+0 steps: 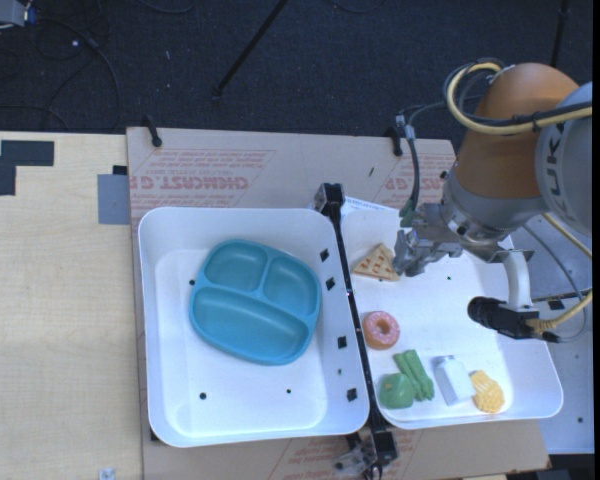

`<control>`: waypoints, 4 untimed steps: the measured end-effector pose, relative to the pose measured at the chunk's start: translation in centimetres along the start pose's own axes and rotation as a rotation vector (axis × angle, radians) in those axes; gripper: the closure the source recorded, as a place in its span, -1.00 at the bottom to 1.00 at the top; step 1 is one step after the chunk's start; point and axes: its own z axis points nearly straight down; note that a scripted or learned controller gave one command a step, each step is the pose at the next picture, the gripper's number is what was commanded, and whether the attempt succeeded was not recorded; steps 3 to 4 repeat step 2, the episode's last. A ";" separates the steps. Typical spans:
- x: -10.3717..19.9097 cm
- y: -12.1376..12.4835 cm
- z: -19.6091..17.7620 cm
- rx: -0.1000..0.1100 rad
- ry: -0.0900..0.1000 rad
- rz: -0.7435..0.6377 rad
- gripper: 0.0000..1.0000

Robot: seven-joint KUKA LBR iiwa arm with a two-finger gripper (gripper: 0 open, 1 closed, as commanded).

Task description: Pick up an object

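In the right bin (525, 368) lie a tan waffle-patterned wedge (375, 263), a pink-frosted doughnut (381, 329), a green vegetable piece (407, 379), a white block (450, 378) and a yellow corn-like piece (488, 392). My gripper (410, 258) hangs low over the bin's far part, just right of the wedge and close to touching it. The wrist's grey housing and orange band rise behind it and hide the fingertips.
A blue divided tray (254, 300) lies in the left bin (170, 388). A black divider (348, 318) runs between the bins. Cables loop around the arm at the right. A black handle-like part (505, 318) juts over the right bin's right side.
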 end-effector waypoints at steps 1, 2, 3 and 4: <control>5.9 0.6 -0.2 -0.002 -0.001 -0.001 1.00; 11.8 0.2 0.2 -0.001 -0.001 -0.001 1.00; 11.8 0.2 0.2 -0.001 -0.001 -0.001 1.00; 11.8 0.2 0.2 -0.001 -0.001 -0.001 1.00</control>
